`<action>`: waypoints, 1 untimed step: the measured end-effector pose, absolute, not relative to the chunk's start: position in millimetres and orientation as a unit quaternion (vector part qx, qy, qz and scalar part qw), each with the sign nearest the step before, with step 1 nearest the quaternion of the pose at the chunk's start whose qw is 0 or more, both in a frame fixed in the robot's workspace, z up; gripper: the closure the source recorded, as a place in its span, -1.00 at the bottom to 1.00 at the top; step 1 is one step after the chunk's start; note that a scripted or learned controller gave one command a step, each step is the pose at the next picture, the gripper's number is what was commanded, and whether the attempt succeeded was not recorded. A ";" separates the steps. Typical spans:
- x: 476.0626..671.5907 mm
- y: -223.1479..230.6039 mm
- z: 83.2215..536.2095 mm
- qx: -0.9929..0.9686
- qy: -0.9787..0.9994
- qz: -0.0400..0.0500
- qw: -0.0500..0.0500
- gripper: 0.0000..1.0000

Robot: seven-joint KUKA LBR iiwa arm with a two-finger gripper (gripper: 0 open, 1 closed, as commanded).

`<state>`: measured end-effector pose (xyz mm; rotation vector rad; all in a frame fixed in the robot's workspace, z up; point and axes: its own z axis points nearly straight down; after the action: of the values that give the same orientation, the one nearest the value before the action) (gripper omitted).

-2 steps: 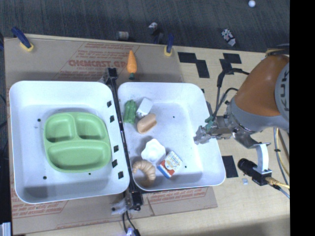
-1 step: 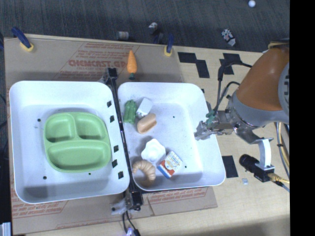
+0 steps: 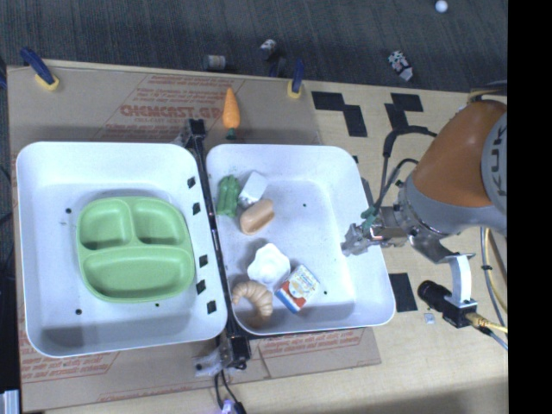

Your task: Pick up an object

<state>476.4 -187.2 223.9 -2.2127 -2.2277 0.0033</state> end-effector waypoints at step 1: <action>477.1 -211.4 258.9 -0.705 -0.709 0.000 -0.001 1.00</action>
<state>477.1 -211.4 258.9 -2.2176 -2.2280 0.0000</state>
